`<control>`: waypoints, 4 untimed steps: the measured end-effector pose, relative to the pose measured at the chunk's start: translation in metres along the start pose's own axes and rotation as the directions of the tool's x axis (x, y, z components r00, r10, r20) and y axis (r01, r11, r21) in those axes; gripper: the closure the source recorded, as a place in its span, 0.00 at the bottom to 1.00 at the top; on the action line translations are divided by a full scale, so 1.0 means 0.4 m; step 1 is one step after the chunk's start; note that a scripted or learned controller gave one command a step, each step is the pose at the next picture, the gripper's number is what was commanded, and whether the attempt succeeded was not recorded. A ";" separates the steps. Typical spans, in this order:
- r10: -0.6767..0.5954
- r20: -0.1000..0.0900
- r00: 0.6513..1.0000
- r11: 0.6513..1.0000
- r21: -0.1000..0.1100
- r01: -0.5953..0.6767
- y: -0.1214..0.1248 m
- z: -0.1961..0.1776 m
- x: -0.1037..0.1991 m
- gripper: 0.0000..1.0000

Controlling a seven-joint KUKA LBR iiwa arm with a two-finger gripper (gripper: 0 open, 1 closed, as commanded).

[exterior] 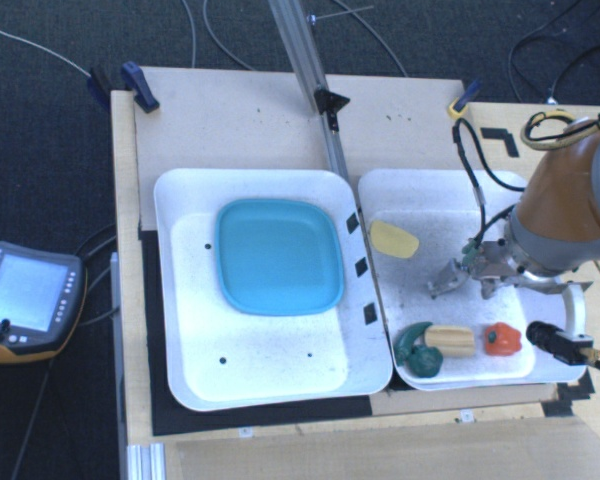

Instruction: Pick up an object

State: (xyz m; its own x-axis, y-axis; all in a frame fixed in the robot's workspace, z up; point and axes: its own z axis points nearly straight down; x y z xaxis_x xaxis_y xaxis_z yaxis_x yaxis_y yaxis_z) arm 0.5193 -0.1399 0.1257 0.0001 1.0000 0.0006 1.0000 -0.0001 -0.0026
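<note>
The gripper (pixel 458 276) hangs over the middle of the right bin (pixel 435 193), its 2 fingers spread apart and gripping nothing. The yellow piece (pixel 393 239) lies apart toward the bin's left edge, while the green piece (pixel 417 349), wooden block (pixel 450 341) and red pepper (pixel 500 340) line its front edge.

Light is bright and even, coming from overhead, with a cool bluish cast. The white bins (pixel 180 268) are nearly blown out, their speckles faint. Shadows are soft and short, thin along the bin rims. The worktop (pixel 230 118) looks pale and washed. The picture is slightly soft throughout, with coarse detail and dark floor.
</note>
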 end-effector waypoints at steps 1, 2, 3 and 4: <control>-0.001 0.000 1.000 1.000 -0.004 0.001 0.002 -0.030 0.000 1.00; 0.000 0.002 1.000 1.000 -0.007 0.000 -0.009 -0.166 -0.021 1.00; -0.001 0.001 1.000 1.000 -0.007 0.001 0.010 -0.280 -0.027 1.00; -0.001 0.001 1.000 1.000 -0.008 0.001 0.012 -0.402 -0.027 1.00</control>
State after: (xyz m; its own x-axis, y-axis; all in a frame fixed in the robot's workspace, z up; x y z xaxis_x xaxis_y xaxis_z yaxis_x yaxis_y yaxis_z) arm 0.5244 -0.1510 0.2863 -0.0005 1.0000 -0.0008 1.0000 0.0005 0.0052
